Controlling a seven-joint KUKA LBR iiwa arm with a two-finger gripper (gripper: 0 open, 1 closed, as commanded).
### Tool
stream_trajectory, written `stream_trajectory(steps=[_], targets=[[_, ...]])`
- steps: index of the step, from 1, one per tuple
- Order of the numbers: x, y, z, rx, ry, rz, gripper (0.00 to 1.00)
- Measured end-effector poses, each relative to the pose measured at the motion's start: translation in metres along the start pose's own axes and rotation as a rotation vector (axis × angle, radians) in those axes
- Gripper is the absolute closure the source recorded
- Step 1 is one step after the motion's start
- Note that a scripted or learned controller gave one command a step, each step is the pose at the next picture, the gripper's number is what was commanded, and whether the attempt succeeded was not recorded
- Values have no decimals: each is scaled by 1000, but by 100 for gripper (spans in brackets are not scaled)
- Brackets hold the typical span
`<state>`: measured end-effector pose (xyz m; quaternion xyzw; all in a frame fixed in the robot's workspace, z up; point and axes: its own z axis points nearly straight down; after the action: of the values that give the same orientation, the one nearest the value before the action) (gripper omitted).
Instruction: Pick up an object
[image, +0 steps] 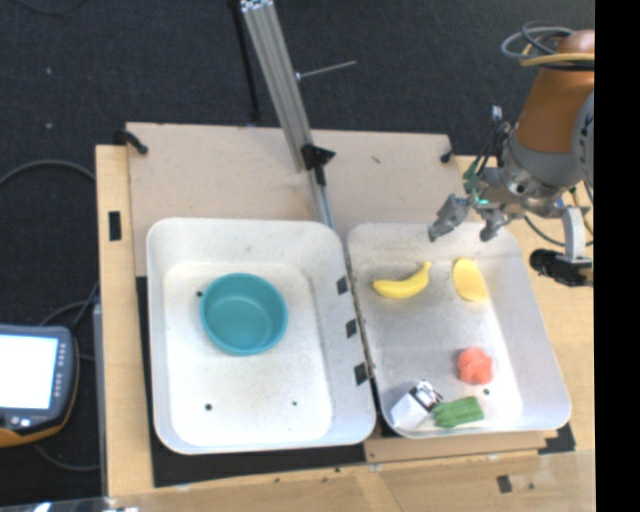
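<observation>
My gripper (466, 222) hangs over the far edge of the right bin (540, 330), its two fingers spread apart and nothing between them. Just below it in the bin lie a yellow banana (403, 284) and a yellow lemon-like piece (469, 280). Nearer the front sit a red strawberry-like object (476, 365), a green object (458, 412) and a small white and silver item (416, 401). The left bin (180, 250) holds a teal bowl (244, 313).
A slanted metal pole (288, 100) rises from the bench behind the bins. A screen device (33, 383) sits off the bench at the left. Cables run by the arm at the right.
</observation>
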<state>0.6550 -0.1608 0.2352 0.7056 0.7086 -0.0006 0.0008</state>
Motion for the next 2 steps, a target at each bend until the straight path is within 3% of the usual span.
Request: stream_trajectory(steps=[2], targets=[[0,-11,88,4,-1,6,0]])
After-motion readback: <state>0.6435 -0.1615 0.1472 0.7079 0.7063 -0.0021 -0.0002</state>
